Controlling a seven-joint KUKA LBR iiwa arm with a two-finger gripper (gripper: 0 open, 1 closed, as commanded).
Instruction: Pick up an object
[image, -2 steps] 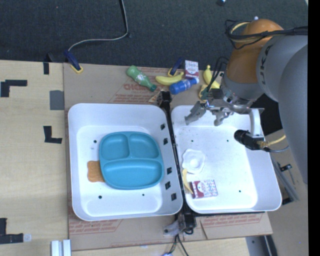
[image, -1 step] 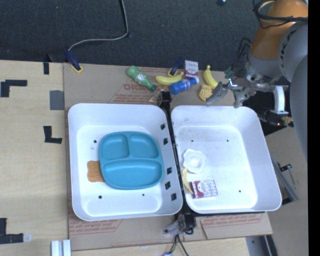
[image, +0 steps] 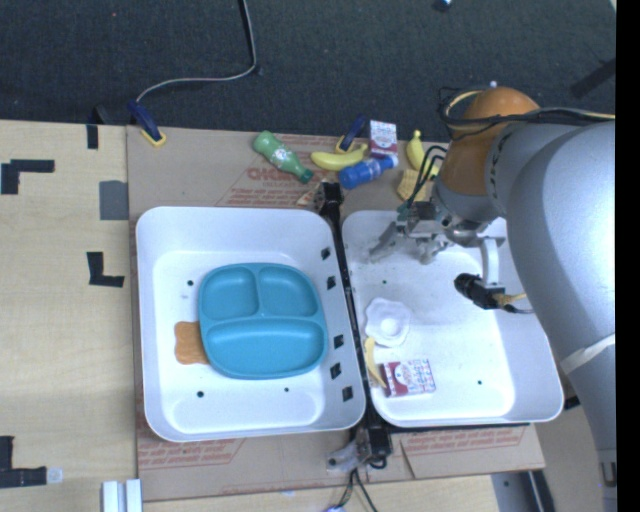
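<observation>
My gripper (image: 405, 246) hangs over the far end of the right bin (image: 520, 400), its two grey fingers (image: 380, 245) spread open with nothing between them. Below it on the bin floor lie a small white rounded piece (image: 386, 323), a yellow strip (image: 372, 362) by the left wall, and a red-and-white packet (image: 408, 377). In the left bin (image: 160, 400) a blue divided plate (image: 263, 320) rests flat, with a tan slab (image: 188, 343) sticking out from under its left edge.
Behind the bins on the brown board lie a green bottle (image: 280, 155), a yellow banana (image: 337, 158), a blue bottle (image: 362, 172), a small red-and-white carton (image: 383, 135) and another yellow piece (image: 414, 150). A black divider (image: 340, 290) separates the bins.
</observation>
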